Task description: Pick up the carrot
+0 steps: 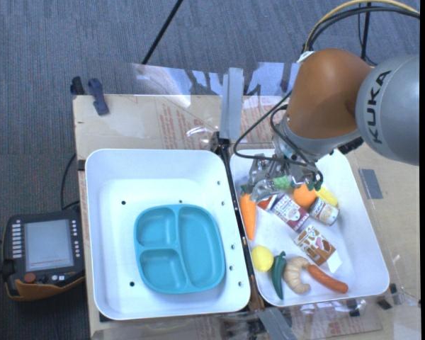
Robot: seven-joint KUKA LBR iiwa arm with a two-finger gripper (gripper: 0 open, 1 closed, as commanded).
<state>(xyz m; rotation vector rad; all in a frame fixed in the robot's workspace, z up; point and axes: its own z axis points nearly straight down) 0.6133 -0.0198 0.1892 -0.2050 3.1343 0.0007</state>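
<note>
While the gripper [280, 178] hangs low over the far end of the right bin [365, 250], the carrot [248, 215] lies free along that bin's left wall — just beside and below it, not between the fingers. Whether those fingers stand apart or together I cannot tell. A lemon [262, 258] sits near the carrot's lower tip — the left bin [106, 190] holds a blue tray [178, 248].

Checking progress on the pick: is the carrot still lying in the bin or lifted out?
Still in. The carrot lies flat on the floor of the right bin along its left wall, with the gripper beside it, above its upper end.
</note>
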